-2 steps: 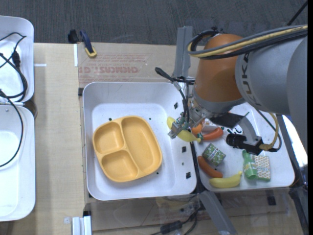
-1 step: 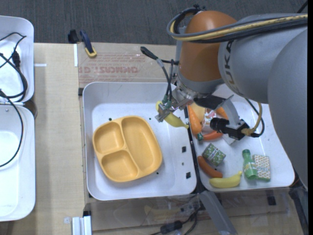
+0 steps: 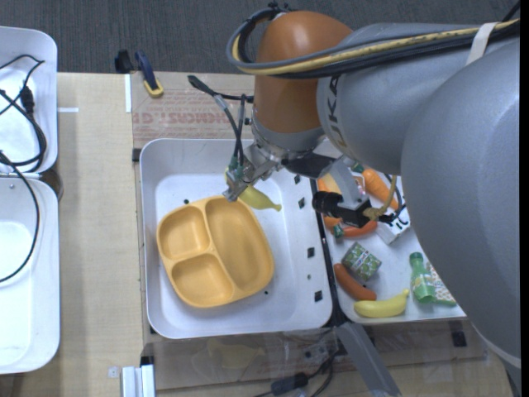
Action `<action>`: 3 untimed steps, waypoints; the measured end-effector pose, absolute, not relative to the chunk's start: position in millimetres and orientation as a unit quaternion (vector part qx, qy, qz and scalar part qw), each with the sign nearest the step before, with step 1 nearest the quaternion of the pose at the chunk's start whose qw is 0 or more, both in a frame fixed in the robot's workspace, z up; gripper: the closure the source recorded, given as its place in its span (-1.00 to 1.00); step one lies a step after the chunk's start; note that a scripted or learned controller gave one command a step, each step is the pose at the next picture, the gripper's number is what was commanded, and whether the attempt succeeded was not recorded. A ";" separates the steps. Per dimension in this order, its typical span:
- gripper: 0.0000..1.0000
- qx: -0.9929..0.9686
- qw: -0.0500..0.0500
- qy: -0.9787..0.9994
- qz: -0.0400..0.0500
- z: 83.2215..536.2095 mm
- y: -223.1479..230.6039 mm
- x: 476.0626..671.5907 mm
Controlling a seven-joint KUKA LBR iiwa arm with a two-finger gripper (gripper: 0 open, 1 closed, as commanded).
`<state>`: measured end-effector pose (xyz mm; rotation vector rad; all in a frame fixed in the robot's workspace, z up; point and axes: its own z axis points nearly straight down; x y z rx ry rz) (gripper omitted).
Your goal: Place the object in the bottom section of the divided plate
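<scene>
A yellow divided plate [image 3: 216,253] with three sections lies in the left white bin [image 3: 165,172]. My gripper [image 3: 235,190] hangs just over the plate's upper right rim, reaching down from the orange-banded wrist [image 3: 293,64]. A yellowish-green banana-like object [image 3: 259,198] lies right beside the fingertips, at the plate's top edge. The view does not let me tell whether the fingers grip it.
The right bin [image 3: 388,317] holds several toy foods: a yellow banana [image 3: 382,306], a carrot [image 3: 354,282], a green box [image 3: 361,260], a green bottle [image 3: 425,281] and orange pieces [image 3: 376,184]. The grey arm covers most of the right side.
</scene>
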<state>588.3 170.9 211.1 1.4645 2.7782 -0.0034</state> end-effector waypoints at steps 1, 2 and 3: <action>1.00 0.490 -0.001 0.871 -0.002 140.4 115.3 556.0; 1.00 0.464 -0.001 0.886 -0.001 190.8 47.4 508.9; 1.00 0.445 -0.001 0.895 -0.001 190.4 75.2 564.0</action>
